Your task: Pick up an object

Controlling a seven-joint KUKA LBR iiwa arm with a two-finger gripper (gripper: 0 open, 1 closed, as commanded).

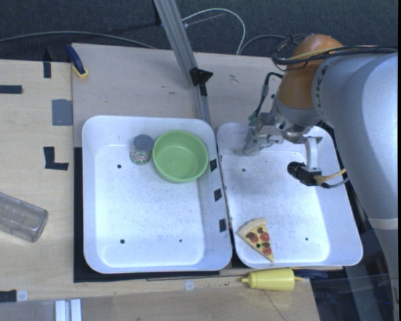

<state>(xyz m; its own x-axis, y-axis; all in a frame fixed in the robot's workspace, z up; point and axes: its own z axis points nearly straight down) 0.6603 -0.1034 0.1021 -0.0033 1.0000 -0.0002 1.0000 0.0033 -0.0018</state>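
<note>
My gripper hangs low over the far left corner of the right bin, with the orange-banded wrist above it. I see nothing in the gripper. A toy pizza slice lies near the front left of the right bin, well apart from the gripper. In the left bin, a green bowl sits at the back, with a small grey can touching its left side.
A yellow mustard bottle lies on the bench just in front of the right bin. A clear plastic container rests far left. A slanted metal post stands behind the bins. Cables hang from the arm over the right bin.
</note>
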